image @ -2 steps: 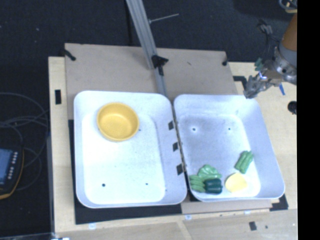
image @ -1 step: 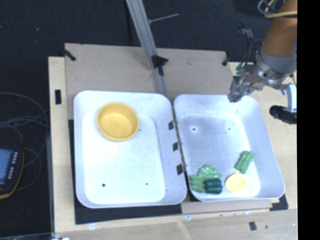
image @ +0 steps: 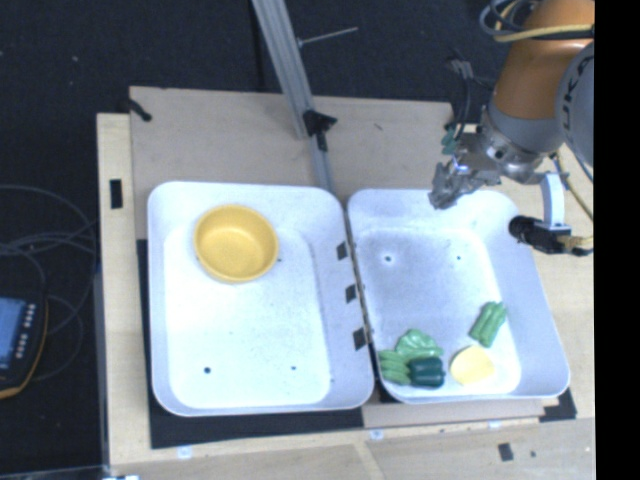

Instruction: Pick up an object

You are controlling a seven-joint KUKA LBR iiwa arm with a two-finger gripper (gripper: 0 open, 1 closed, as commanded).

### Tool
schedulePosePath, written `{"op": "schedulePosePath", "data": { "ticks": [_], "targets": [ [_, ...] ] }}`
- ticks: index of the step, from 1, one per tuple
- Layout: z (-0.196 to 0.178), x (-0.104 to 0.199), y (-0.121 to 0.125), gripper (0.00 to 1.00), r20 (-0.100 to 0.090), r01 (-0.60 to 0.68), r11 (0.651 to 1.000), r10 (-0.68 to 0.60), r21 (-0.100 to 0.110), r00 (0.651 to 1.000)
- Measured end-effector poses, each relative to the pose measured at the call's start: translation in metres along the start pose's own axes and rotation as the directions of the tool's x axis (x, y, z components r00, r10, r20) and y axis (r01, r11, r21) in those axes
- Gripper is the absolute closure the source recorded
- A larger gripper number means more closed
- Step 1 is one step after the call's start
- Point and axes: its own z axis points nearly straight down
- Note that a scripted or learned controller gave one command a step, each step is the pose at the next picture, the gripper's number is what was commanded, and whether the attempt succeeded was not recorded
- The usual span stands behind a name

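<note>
Camera view: I look down at a slant on two white bins side by side on a pale bench (image: 120, 298).
Arm: the grey arm with its orange band (image: 545, 43) comes in from the right and hangs over the far right corner of the right bin (image: 520, 268).
Gripper: the gripper (image: 445, 193) points down and to the left, its tip over the far rim of the right bin — nothing visible in it.
Fingers: too small and dark for me to read; I cannot tell whether they are open or closed.
Left bin: the left bin (image: 170, 358) holds a yellow bowl (image: 236, 242), upright, in its far left part.
Right bin, near end: four things are clustered along the near wall, well apart from the gripper.
Green leafy piece: the green leafy piece (image: 412, 346) lies at the near left, touching a dark green block (image: 426, 371) just in front of it.
Yellow round piece: the yellow round piece (image: 472, 366) sits just right of the dark block.
Green ridged piece: the green ridged piece (image: 488, 323) lies tilted near the right wall, just beyond the yellow one.
Metal bar: a grey metal bar (image: 285, 58) runs from the top of the picture down to the gap between the bins.
Off bench: a handset with a blue screen (image: 15, 338) sits at the left edge — cables beside it.
</note>
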Motion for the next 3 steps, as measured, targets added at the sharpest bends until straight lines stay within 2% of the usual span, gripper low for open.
{"op": "schedulePosePath", "data": {
  "ticks": [2,3],
  "targets": [
    [-0.014,0.105,-0.029,1.0,-0.001,0.001,1.0,-0.001,-0.001,1.0],
    [-0.004,0.156,-0.029,1.0,0.0,0.001,1.0,-0.001,0.0,1.0]
  ]
}}
